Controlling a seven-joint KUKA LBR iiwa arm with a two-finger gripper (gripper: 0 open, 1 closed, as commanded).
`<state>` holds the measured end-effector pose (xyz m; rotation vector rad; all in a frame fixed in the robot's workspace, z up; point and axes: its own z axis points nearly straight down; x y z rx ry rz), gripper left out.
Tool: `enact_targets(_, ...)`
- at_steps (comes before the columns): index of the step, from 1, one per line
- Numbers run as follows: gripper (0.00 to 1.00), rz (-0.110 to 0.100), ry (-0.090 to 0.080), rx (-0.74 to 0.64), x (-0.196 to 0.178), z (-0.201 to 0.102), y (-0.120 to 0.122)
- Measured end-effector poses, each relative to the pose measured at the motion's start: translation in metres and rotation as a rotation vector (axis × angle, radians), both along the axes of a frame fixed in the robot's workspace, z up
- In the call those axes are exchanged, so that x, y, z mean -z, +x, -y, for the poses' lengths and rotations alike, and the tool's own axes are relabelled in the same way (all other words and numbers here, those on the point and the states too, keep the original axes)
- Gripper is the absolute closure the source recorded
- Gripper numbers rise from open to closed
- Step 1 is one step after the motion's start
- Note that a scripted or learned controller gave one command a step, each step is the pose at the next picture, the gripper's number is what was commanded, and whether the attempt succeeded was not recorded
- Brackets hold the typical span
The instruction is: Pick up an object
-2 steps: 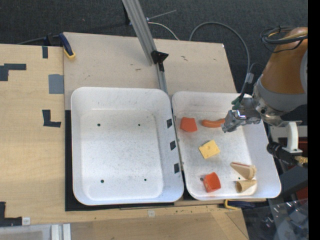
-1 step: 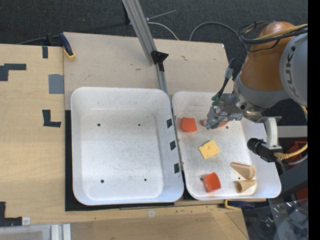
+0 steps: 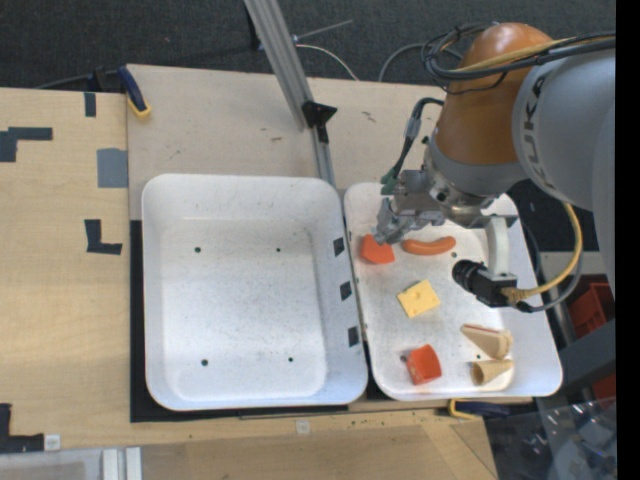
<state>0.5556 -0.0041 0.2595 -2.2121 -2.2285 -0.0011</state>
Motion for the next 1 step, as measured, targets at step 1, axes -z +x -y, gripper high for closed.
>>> enact_targets(1, 1.00, 0.000, 0.000, 0.000, -0.0019, -0.0525, 0.0152)
